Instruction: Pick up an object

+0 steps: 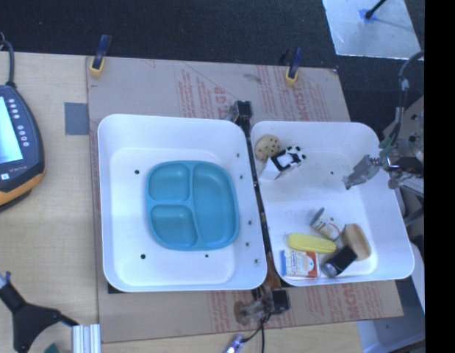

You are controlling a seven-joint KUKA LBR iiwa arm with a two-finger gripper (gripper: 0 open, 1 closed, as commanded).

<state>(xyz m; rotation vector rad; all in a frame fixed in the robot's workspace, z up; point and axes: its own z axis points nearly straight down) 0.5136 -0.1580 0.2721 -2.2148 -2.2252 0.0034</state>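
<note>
1. Nothing picked yet, as far as I can judge: all objects lie in the right bin (374, 142), none lifted.
2. Left bin (109, 197) holds a blue divided plate (192, 203), flat in the middle.
3. Right bin, far-left corner: cookie (267, 147) with a black-and-white toy (289, 157) just beside it on its right.
4. Right bin, near side: yellow banana-like piece (311, 243), small box (299, 263) touching its near side, a tan brush-like item (356, 243) with a black block (340, 261) against it, a small can-like thing (324, 226) just far of the banana.
5. Gripper (357, 173) sits at the right bin's right side, near the far-right wall, well apart from both clusters.
6. Arm enters from the right edge, mostly cut off; the wrist points left into the bin, low over the floor.
7. Nothing is visible between the tips; whether it's released or clenched, cannot tell — too small and blurred.
8. Left to do: move over a target, descend, grasp, lift. The near cluster is crowded; the cookie and toy sit tight to the corner.
</note>
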